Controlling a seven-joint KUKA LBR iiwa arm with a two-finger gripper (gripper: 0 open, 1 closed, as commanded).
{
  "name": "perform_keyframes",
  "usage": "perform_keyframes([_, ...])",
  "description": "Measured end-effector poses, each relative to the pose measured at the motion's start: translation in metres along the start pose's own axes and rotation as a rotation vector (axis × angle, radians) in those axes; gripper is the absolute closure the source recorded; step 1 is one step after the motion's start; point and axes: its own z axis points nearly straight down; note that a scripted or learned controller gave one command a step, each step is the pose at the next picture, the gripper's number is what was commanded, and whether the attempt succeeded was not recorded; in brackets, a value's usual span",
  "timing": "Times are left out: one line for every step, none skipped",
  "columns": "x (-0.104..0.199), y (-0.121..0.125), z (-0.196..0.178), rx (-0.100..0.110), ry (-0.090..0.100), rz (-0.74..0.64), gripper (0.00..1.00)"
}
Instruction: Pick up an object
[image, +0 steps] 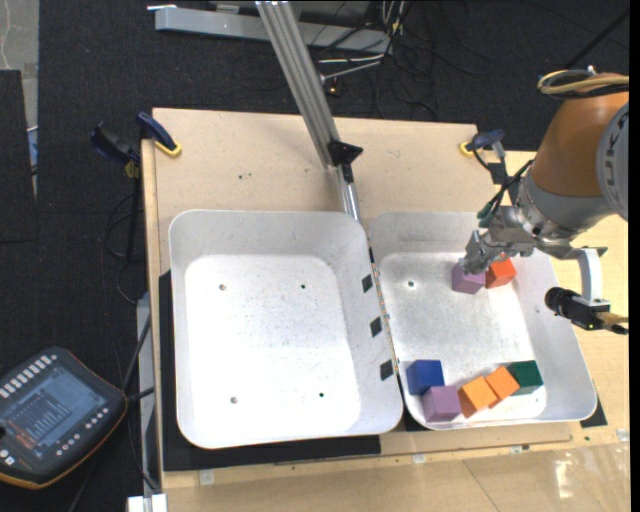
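My gripper (480, 256) hangs low over the far part of the right bin (560, 340). A light purple block (466, 281) lies right at its tip, on the near-left side. An orange-red block (501, 271) sits just to the right of the tip, touching or nearly touching the purple one. Along the bin's near edge lie a blue block (424, 376), another purple block (441, 403), two orange blocks (481, 392) and a green block (524, 376).
The left bin (190, 300) stands next to the right one. A slanted metal pole (310, 100) runs from the back down to the seam between the bins. Clamps sit at the bench's far corners. A teach pendant (50, 410) lies at the lower left.
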Motion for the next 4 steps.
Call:
perform_keyframes([0.05, 0.005, -0.006, 0.001, 0.001, -0.001, 1.0])
perform_keyframes([0.101, 0.014, -0.005, 0.0, 0.001, -0.001, 1.0])
perform_keyframes([0.144, 0.04, -0.012, -0.002, 0.001, -0.001, 1.0])
perform_keyframes([0.197, 0.051, -0.01, 0.0, 0.001, -0.001, 1.0])
